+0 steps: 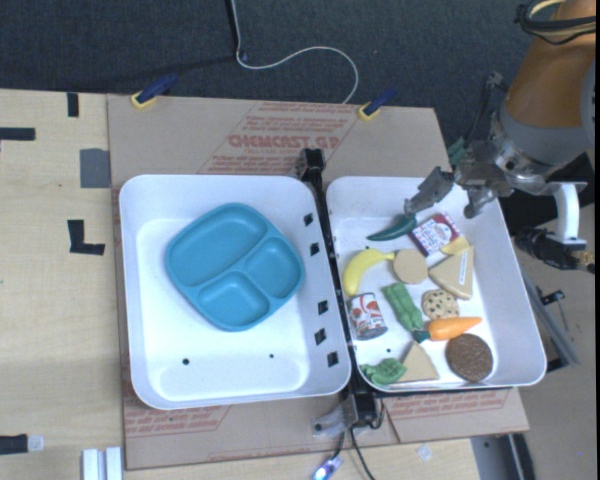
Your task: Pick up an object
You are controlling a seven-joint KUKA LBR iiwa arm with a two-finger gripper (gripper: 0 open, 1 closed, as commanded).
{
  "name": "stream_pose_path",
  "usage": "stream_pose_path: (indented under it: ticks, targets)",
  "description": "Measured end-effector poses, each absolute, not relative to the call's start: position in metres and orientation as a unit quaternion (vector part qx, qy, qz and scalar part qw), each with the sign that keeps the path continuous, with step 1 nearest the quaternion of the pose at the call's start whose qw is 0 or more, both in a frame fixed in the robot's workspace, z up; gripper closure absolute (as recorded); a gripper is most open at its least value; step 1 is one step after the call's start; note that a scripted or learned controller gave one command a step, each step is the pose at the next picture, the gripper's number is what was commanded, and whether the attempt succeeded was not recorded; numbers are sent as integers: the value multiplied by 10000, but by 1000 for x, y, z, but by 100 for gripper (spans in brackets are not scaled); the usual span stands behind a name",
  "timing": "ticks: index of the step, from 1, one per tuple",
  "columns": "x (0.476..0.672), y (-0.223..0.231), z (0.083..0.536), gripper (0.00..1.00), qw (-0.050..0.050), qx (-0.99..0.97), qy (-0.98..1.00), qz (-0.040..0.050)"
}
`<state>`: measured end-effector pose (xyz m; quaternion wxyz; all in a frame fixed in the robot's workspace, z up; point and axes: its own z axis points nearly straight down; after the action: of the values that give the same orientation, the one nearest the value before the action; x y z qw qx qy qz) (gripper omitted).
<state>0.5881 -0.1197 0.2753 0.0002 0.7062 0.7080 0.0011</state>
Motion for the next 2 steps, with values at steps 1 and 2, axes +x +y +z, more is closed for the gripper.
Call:
stream_pose_path:
  ticks: [1,2]
  targets:
    - [532,-94,343,0,5,7060,7083,12]
    - [534,-95,349,100,-5,7062,7080,-5]
